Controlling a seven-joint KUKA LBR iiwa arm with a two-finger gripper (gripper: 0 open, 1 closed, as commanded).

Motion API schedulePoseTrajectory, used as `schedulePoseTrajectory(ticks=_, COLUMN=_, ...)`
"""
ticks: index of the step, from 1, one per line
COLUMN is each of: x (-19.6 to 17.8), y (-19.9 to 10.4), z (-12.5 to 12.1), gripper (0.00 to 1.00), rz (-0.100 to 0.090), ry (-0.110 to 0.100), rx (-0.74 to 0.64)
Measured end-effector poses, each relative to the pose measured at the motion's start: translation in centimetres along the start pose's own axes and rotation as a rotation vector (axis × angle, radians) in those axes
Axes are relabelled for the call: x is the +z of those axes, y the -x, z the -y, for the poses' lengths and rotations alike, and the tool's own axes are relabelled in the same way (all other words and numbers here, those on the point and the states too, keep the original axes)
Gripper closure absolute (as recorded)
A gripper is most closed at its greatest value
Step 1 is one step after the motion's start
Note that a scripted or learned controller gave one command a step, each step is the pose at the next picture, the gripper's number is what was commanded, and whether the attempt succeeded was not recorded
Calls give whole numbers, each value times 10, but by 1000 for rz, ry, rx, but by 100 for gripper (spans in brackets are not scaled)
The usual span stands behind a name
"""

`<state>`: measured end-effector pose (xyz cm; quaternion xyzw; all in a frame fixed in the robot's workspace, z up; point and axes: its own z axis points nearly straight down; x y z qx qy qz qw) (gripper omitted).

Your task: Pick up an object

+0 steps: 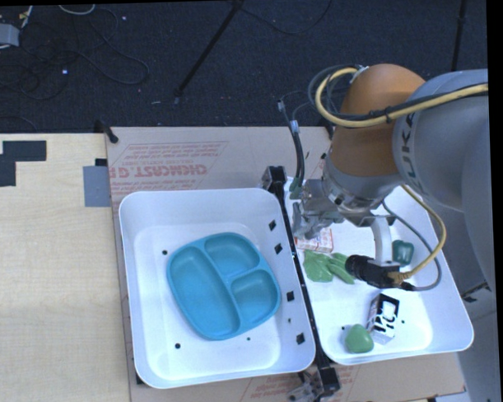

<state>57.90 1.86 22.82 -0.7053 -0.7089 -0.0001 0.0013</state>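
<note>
My gripper [308, 225] hangs low over the far left part of the right bin [441, 334], close to the wall between the bins. Right beneath it lies a small red-and-white packet [320, 238]. A floppy green thing [322, 267] lies just in front of the packet. Nearer the front of the bin sit a round green lump [358, 339] and a white block with black markings [386, 316]. A small teal piece [402, 251] rests towards the bin's right side. Nothing can be seen held between the fingers.
A blue divided plate [221, 284] lies in the left bin [142, 241]. The divider wall [291, 261] between the bins runs just left of the gripper. The grey arm with its orange band [380, 109] reaches in over the right bin's far side.
</note>
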Motion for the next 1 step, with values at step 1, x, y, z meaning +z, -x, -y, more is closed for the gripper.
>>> schedulePoseTrajectory(ticks=1, x=-2, y=-49, z=9, gripper=100, rz=1, ry=-3, rx=0)
